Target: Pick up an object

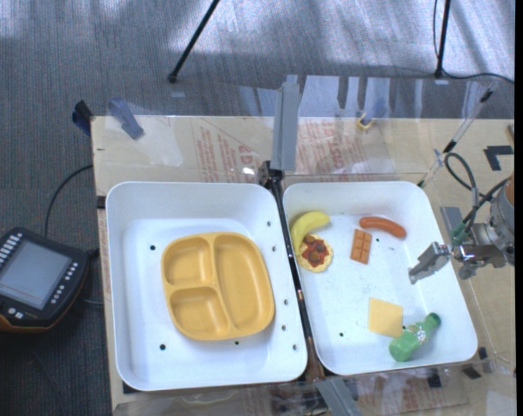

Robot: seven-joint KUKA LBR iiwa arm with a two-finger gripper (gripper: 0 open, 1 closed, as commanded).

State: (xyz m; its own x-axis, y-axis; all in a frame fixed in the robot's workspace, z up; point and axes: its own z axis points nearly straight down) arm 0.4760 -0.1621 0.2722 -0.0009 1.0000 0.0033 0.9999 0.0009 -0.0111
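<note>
Risk we see: end effector point(435, 263), open or closed we can't tell, hovers at right bin's point(331, 354) edge; flat yellow cheese slice point(385, 316) might slip.

Both shallow white bins, the left bin point(127, 232) and the right bin point(430, 211), look like smooth plastic with a soft sheen. The yellow three-compartment tray point(216, 285) appears as matt moulded plastic. The green bottle point(413, 338) looks like glossy plastic, and the red sausage point(383, 226) has a smooth, slightly shiny skin. The pale yellow square cheese slice point(385, 317) looks flat and matt. The metal-grey gripper point(439, 261) has a dull finish.
</note>
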